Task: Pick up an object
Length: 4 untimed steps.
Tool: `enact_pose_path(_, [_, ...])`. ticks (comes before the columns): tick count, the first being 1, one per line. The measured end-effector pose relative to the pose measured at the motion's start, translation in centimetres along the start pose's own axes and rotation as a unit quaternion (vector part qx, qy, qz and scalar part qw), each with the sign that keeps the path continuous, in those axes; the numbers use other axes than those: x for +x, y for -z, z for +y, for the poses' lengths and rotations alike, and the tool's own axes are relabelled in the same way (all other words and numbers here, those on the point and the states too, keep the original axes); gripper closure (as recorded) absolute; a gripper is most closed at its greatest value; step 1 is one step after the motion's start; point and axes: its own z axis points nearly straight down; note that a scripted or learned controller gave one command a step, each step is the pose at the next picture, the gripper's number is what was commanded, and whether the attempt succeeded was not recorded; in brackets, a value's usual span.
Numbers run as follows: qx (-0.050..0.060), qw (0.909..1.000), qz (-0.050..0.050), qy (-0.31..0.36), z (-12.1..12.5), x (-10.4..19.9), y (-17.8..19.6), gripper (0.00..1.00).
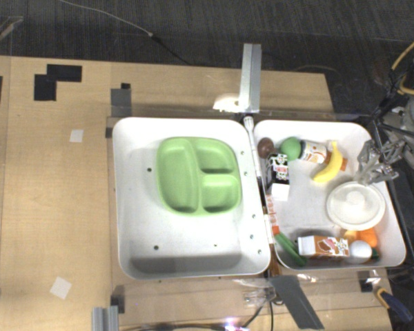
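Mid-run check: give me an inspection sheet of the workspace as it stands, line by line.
Surface: wooden bench bearing two white bins side by side.
Left bin: holds a green divided tray.
Right bin: banana, green ball, small brown ball, bottle, white round lid, carton, white egg, green vegetable, black-and-white box.
Gripper: over the right bin's right edge, near the white round lid; nothing seen between its fingers.
Cables: thin cable on the dark floor behind the bench.
Surroundings: metal post behind the bins.
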Motion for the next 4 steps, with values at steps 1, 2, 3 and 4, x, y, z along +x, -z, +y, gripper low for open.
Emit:
enact_pose_path(1, [-0.003, 0.9878, 0.002, 0.156, -0.1, -0.3, -4.8, 1.0])
enact_pose_path(2, [0.0, 0.996, -0.003, 0.09, -0.3, -9.7, 0.2, 1.0])
enact_pose_path(3, [-0.002, 0.9797, 0.002, 0.2, -1.7, -2.8, -1.1, 1.0])
enact_pose_path(4, [-0.004, 0.936, 0.002, 0.352, 0.4, 1.0, -5.6, 1.0])
